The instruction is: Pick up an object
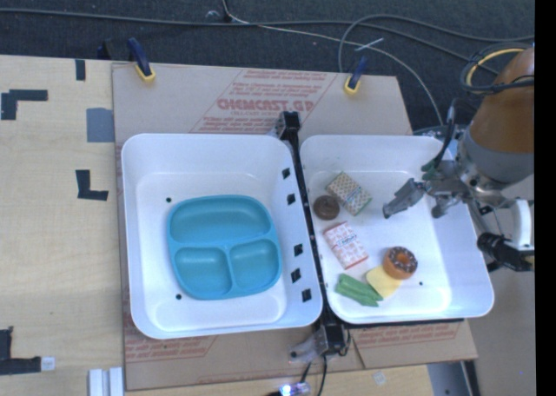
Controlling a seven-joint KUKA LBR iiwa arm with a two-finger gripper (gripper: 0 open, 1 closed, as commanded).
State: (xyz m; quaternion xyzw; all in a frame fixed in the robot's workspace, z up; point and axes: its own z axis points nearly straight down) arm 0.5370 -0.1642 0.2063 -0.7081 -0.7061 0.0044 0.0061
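The right bin (452,290) holds several small items: a patterned box (347,192), a brown round piece (326,207), a red and white packet (346,245), a sprinkled donut (400,260), a yellow block (380,282) and a green vegetable (359,290). My gripper (422,202) hangs over the right half of this bin, above and to the right of the donut. It is open, its two grey fingers spread apart with nothing between them. The patterned box lies to its left, apart from it.
A blue divided plate (224,243) lies in the left bin (139,212). A black divider with clips (300,229) runs between the bins. Cables (382,47) loop over the bench behind the right bin. The arm's body (504,134) stands over the right bin's right edge.
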